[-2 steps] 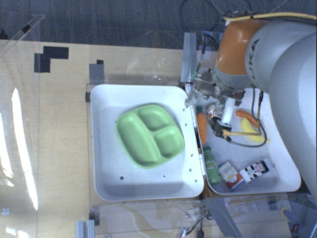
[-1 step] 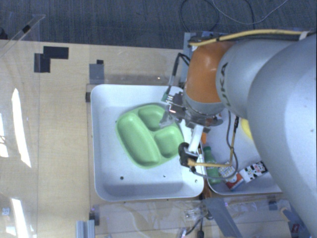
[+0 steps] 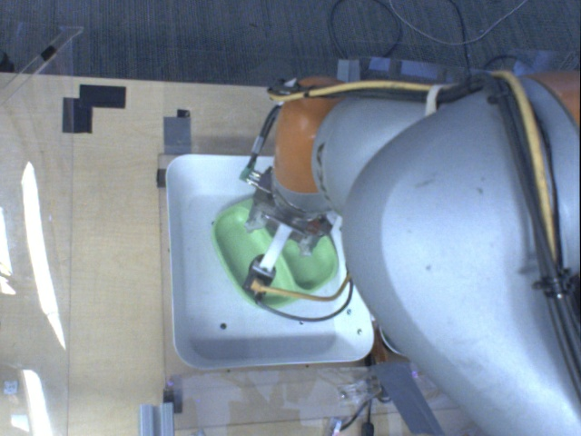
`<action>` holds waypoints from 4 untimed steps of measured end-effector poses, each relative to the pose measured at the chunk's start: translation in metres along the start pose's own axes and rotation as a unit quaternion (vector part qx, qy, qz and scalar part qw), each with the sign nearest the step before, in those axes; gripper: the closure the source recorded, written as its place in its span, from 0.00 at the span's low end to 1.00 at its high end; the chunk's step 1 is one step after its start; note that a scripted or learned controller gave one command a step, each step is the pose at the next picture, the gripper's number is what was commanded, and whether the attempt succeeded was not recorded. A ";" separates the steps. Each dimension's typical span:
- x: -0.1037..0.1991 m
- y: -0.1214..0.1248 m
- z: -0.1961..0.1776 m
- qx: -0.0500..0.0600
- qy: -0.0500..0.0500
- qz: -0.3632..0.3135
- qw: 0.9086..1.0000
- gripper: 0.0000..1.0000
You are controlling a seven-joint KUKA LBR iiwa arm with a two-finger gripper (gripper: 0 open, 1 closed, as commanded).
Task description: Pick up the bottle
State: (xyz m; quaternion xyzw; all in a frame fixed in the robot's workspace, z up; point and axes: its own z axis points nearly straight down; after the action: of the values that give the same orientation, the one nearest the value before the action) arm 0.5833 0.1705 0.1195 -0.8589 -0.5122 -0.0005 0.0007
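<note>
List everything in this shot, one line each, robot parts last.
bin: one, white, middle of the bench.
bottle: one, light green, lying in the bin, partly hidden under the gripper.
bench: one, pale wood, under the bin.
tape patch: one, black, L-shaped, upper left of the bench.
brackets: two that I can make out, grey, by the bin's upper left and lower left corners.
cable: one, black, looped on the floor at the top.
floor: dark grey carpet, beyond the bench.
arm: one, grey with an orange band, reaching in from the right.
gripper: one, metal grey, low over the bottle.
</note>
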 end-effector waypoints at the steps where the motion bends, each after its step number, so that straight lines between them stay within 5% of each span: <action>1: -0.049 -0.024 0.012 -0.001 0.007 0.043 0.999 0.00; 2: 0.016 0.023 0.026 -0.005 0.004 -0.031 0.999 0.00; 3: -0.034 0.021 0.024 -0.007 0.010 -0.109 0.994 0.00; 4: 0.009 0.056 0.028 0.024 -0.009 -0.117 0.993 0.00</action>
State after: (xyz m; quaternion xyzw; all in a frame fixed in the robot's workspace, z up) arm 0.6366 0.1519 0.0913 -0.7930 -0.6086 0.0195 0.0166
